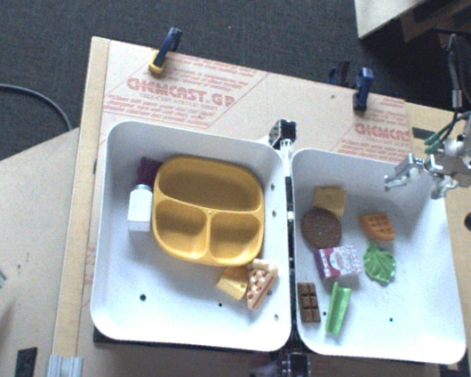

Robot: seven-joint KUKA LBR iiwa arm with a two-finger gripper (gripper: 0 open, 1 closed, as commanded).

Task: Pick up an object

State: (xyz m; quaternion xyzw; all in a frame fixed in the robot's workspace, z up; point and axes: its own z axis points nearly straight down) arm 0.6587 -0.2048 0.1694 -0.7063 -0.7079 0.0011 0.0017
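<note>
The pincer (pixel 420 175) is hovering at two o'clock over the right bin (pixel 447 293), fingers looking spread and pinching nothing. The waffle (pixel 377 225) is lying just toward seven o'clock; descending here risks clipping the bin's rim.

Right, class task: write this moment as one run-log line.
phase: approach | end effector: above right bin upper right corner, nothing held | nearest: waffle, cheese cube | left bin: yellow tray
</note>
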